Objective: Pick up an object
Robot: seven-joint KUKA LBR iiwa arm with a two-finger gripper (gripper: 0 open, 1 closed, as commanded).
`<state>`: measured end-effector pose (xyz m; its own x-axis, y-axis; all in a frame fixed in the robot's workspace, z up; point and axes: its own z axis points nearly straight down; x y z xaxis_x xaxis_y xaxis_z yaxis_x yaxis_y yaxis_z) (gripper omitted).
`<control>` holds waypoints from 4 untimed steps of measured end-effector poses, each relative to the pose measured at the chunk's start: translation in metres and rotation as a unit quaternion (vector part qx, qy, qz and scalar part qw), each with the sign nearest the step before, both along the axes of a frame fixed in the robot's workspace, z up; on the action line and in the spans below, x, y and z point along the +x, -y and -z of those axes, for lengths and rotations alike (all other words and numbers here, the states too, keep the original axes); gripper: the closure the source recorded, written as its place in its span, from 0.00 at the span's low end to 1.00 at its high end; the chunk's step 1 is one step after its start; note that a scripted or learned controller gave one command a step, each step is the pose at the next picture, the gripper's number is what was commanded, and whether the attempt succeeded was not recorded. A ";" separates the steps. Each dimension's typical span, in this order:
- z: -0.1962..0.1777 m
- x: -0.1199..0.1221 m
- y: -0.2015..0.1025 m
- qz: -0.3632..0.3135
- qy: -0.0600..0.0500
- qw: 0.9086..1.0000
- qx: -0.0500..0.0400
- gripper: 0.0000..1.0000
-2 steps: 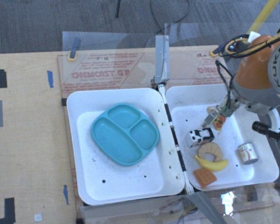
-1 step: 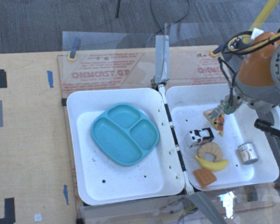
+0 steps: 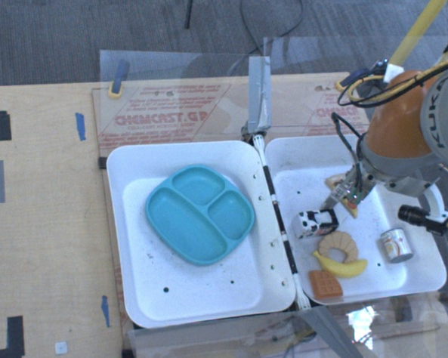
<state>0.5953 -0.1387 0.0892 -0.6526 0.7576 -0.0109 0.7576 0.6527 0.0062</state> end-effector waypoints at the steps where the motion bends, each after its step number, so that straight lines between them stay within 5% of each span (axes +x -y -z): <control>1: 0.000 0.000 0.000 0.000 0.001 1.000 0.000 0.00; 2: 0.002 0.046 0.031 0.051 -0.001 0.999 0.002 0.00; 3: 0.001 0.074 0.067 0.197 -0.013 0.980 0.015 0.00; 4: -0.045 0.024 0.085 0.067 -0.006 0.998 0.003 0.00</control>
